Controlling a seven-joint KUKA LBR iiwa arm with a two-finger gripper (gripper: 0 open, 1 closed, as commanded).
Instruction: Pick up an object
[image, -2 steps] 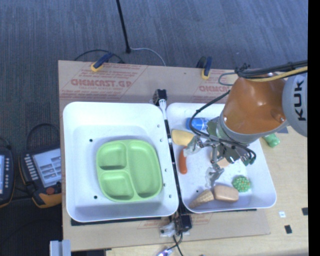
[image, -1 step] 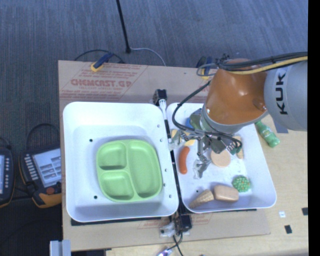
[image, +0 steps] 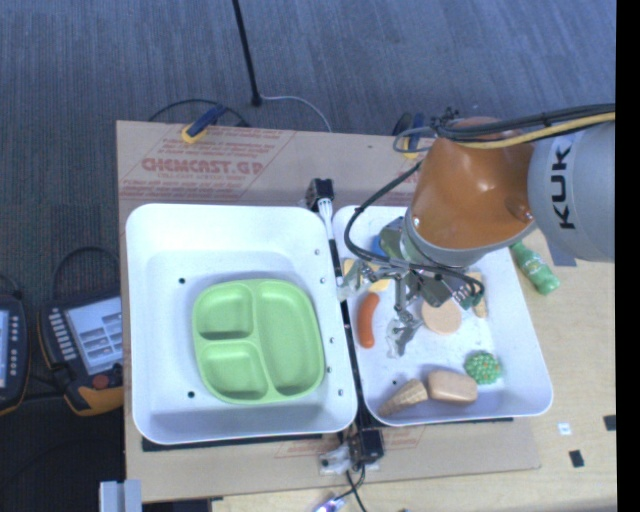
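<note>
Gripper (image: 402, 335) hangs just right of the red sausage (image: 368, 318), fingers slightly apart, clamping nothing; bread roll (image: 452, 387) lies below-right of the sausage.

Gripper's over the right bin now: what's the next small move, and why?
Probably lower straight down and close. The gripper hangs over bare bin floor beside the orange sausage-shaped toy, with nothing visibly between its fingers; nudging slightly toward the toy first may help.

Two glossy white plastic bins (image: 150, 300), smooth green plastic divided tray (image: 258, 340) with a soft sheen, matt brown board (image: 200, 165) underneath printed in red, glossy orange band (image: 470, 195) on the arm, metallic gripper (image: 402, 335), dark ribbed carpet (image: 100, 60), shiny plastic toy sausage (image: 368, 319).
</note>
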